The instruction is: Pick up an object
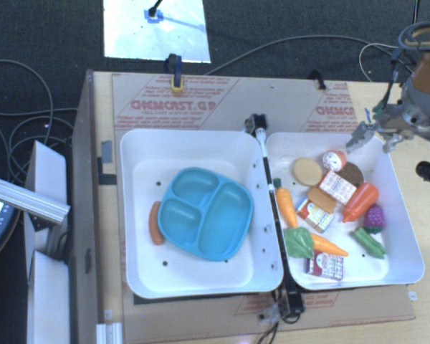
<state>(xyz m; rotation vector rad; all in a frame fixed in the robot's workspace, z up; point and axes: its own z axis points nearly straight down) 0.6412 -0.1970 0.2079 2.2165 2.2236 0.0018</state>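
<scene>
Toy food is seen piled in the right bin (405, 253): a tan round piece (307, 170), a red-and-white box (337, 187), an orange pepper-like piece (360, 201), a purple grape cluster (374, 218), a green veg piece (370, 243), two carrots (286, 206) (328, 246), a leafy green item (298, 241) & a small red carton (325, 266) nr the front wall. All of it is left lying on the bin floor; nothing is lifted.

The claw (378, 136) is held above the bin's far-right corner, its fingers spread apart w/ nothing between them, well clear of the pile. The grey arm w/ orange band (423, 41) is seen coming in from the right.

In the left bin (140, 213) a blue divided plate (204, 212) is laid at the centre, w/ a sausage (155, 223) just beside its left edge. Both bins are carried on a cardboard sheet on the table (222, 95).
</scene>
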